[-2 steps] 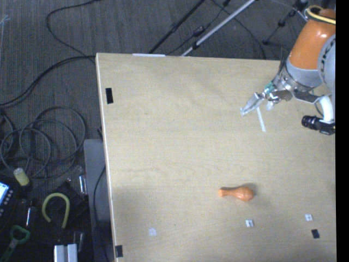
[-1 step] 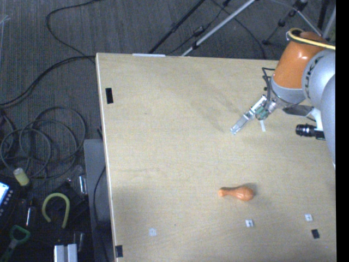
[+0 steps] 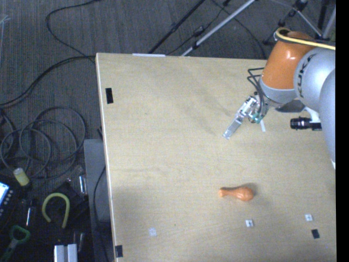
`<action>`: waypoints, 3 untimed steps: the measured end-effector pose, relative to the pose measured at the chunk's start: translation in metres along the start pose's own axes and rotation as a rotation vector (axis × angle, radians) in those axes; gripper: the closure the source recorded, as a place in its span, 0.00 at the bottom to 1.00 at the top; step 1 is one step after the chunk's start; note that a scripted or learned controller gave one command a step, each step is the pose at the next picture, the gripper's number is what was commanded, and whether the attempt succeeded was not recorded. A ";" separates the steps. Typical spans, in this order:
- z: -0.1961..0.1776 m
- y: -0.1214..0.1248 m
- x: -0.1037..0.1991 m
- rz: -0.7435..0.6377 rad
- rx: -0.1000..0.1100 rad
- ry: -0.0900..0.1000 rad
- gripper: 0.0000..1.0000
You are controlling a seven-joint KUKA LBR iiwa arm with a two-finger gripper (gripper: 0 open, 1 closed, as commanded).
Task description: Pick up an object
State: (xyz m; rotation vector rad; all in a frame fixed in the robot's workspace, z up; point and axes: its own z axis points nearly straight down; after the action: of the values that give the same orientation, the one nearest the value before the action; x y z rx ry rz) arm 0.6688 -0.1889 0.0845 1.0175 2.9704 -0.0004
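End effector (image 3: 233,129) above orange object (image 3: 238,193), well apart

Dark lettering reading "KUKA" runs down the grey arm (image 3: 316,75) beside its orange band.

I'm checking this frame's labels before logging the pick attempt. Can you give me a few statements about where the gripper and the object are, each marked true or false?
1. An orange pear-shaped object lies on the tan bench surface. True.
2. The gripper holds the orange object. False: the object lies apart from it, nearer the view's bottom edge.
3. The arm enters from the view's right, with its orange band above the wrist. True.
4. The orange object sits at the bench's far left edge. False: it lies right of centre.
5. Cables lie on the floor left of the bench. True.
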 end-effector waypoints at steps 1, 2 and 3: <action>-0.006 -0.036 -0.009 0.417 0.000 0.000 0.00; 0.001 0.005 0.004 0.397 0.001 0.001 0.00; 0.000 0.028 0.022 0.055 0.000 0.001 0.00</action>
State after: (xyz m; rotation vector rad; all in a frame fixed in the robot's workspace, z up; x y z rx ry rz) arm 0.6687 -0.1530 0.0843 1.0983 2.9421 0.0004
